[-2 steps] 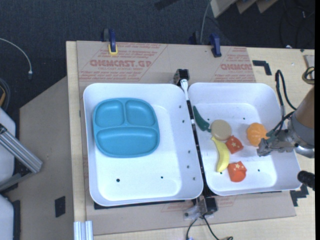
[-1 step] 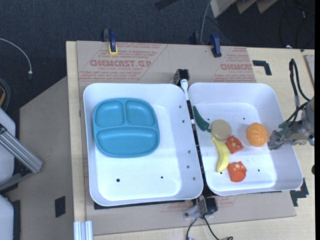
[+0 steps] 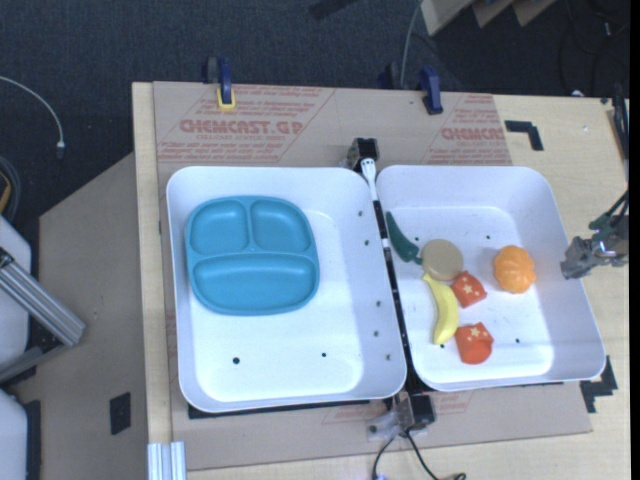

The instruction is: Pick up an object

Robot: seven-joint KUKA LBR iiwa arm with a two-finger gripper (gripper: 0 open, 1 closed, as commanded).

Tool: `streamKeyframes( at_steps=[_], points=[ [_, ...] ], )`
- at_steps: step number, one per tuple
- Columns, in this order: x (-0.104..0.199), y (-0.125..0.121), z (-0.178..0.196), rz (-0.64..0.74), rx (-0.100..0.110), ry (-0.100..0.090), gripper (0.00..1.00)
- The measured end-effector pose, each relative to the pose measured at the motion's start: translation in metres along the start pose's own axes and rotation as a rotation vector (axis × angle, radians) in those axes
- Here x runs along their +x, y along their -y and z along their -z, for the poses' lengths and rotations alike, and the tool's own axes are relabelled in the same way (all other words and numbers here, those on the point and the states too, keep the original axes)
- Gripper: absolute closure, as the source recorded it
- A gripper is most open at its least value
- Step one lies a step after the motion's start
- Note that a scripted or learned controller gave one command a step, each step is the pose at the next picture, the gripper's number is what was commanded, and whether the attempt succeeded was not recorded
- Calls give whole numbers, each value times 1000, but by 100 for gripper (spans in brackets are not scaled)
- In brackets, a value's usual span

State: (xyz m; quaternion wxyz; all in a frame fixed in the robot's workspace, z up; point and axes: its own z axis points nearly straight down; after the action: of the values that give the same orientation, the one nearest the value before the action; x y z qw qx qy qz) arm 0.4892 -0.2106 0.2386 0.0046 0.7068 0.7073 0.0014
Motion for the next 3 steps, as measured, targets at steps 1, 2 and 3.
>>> streamKeyframes(
  at_steps=[1,2,3],
  points=[
    [-1,-1,22,0,3,-1,100],
    [58,-16,20,6,8,-6,100],
    [113,-30,21,7,7,-6,100]
  ],
)
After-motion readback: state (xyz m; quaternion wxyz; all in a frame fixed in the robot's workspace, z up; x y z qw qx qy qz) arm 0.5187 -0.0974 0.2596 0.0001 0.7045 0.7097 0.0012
